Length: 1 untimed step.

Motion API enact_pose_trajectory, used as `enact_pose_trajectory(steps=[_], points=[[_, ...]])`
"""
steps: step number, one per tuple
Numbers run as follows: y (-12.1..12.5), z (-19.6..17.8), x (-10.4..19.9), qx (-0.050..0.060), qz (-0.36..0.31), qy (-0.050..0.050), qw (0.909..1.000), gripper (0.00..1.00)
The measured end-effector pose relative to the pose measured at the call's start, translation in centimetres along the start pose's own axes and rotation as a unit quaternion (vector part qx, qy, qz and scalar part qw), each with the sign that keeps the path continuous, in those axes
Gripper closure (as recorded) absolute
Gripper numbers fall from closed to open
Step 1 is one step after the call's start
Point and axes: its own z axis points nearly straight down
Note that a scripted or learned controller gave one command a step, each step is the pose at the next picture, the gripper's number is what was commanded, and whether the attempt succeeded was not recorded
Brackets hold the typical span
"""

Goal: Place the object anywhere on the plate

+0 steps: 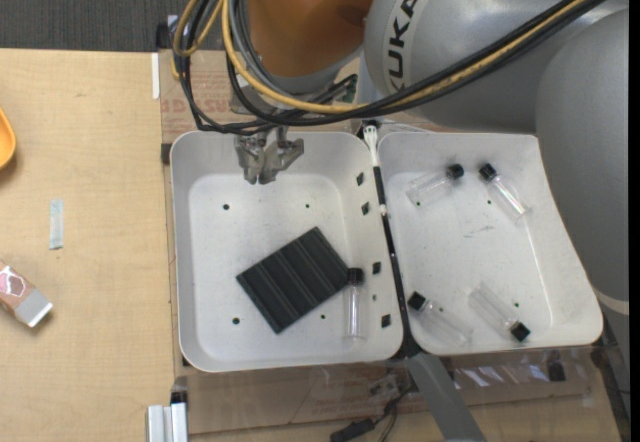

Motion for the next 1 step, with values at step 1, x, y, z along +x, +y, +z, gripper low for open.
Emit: enact_pose_trajectory(steps=[1], points=[[5.26,-7.14,0.49,0.0,-0.185,0.0,0.9827,1.0]])
